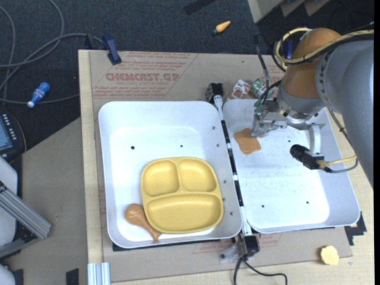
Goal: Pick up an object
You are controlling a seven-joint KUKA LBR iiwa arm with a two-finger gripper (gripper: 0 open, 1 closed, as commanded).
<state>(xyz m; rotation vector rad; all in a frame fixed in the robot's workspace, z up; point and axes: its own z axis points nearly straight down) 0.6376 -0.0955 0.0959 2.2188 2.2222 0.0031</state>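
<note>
The table [89,159] carries two shallow white bins side by side. The left bin [119,123] holds a yellow divided plate [181,195] toward its 5 o'clock area, with a tan drumstick-shaped toy [139,217] lying at the plate's 8 o'clock edge, its thin end tucked against or under the plate rim. The right bin [285,200] holds a flat orange-brown piece [247,142] near its 10 o'clock corner, close to the divider between the bins.

The arm [350,82] comes in from 3 o'clock, and the gripper [261,123] is lowered over the right bin's upper left area, just at the 1 o'clock side of the orange-brown piece. Whether it touches the piece cannot be told, and the state of the jaws cannot be told either, since the wrist hides them.

A small crumpled wrapper-like item [249,89] lies at the right bin's 12 o'clock rim. A yellow lump [329,255] sits on the table at 5 o'clock, outside the bins.
</note>
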